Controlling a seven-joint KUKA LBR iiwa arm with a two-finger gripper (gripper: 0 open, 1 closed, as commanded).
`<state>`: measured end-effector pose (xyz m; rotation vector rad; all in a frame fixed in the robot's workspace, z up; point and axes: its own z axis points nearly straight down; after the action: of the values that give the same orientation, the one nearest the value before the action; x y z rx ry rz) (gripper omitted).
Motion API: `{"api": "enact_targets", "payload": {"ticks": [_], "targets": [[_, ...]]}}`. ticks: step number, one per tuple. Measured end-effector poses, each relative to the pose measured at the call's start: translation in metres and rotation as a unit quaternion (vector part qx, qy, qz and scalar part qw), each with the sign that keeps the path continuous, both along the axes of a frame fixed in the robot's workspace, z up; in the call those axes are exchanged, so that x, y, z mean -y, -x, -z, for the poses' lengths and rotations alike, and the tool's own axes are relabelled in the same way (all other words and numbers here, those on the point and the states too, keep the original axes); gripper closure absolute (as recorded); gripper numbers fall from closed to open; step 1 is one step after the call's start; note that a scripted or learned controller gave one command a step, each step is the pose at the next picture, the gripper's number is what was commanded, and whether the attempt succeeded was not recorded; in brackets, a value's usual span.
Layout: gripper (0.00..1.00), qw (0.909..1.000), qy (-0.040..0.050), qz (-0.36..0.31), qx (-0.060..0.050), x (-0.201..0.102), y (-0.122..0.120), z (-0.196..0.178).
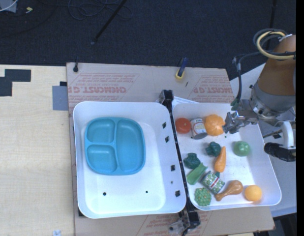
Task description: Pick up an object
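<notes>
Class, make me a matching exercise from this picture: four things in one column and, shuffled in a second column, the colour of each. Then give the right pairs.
Things:
1. divided plate
2. carrot
3. tomato
4. small round fruit by the right bin's near corner

Colours:
A. red
B. yellow-orange
C. light blue
D. orange

Pairs: 1-C, 2-D, 3-A, 4-B
</notes>
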<state>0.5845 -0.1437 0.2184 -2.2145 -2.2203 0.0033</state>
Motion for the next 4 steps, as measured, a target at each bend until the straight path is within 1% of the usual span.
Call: {"api": "enact_targets", "payload": {"ticks": [1,2,3,4], "targets": [[1.0,1.0,0.0,0.0,0.0,-0.048,0.034,0.003],[1.0,1.0,-0.0001,0.0,0.0,-0.092,0.061,0.003],[1.0,1.0,0.0002,0.0,0.0,-0.118,0.066,0.001],[1.0,1.0,0.0009,0.001,0.001,-0.117,0.06,0.0]]}}
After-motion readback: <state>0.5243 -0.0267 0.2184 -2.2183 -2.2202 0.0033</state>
